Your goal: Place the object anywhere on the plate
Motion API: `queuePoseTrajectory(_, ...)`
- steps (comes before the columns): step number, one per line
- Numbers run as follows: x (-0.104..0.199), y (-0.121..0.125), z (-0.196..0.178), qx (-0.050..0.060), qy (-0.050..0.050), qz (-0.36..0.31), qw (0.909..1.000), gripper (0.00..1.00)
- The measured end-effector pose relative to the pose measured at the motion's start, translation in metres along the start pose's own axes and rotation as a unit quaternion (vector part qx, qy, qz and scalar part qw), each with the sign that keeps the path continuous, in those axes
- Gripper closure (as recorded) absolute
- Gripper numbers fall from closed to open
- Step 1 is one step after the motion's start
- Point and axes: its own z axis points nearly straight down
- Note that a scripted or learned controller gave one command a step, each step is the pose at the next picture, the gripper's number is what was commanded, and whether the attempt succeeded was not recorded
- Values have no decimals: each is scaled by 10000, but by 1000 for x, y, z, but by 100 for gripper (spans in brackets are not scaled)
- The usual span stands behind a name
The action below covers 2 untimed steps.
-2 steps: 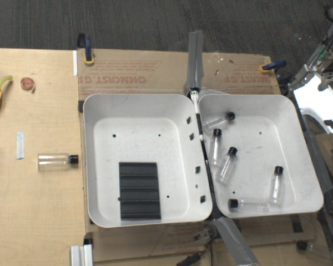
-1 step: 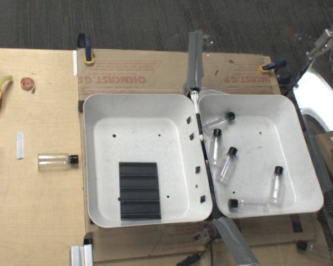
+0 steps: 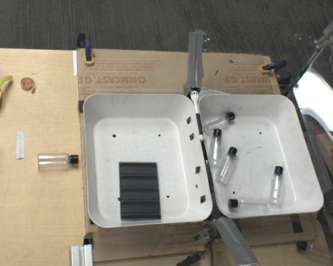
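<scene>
Two white bins side by side: left bin (image 3: 94, 148), right bin (image 3: 302, 148). In the left bin, near side, a black ribbed plate (image 3: 139, 191). Scattered in the right bin, five clear black-capped vials (image 3: 227, 164), all lying well apart from the plate. On the bench, far left, a lone vial (image 3: 56, 160).

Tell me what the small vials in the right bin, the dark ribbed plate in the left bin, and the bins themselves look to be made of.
Vials: clear glass or hard plastic, since the bin floor shows through them; their black caps look like plastic.
Ribbed plate: matte black, likely rubber or plastic, with parallel ridges and no shine.
Left bin and right bin: smooth white moulded plastic by their rounded corners and slight sheen.
</scene>
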Motion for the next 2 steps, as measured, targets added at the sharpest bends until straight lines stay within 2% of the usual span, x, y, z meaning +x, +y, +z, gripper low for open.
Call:
queuePoseTrajectory(1,0,0,0,3,-1,672,9977,0)
queuePoseTrajectory(2,23,1,1,17,3,1562,9877,0)
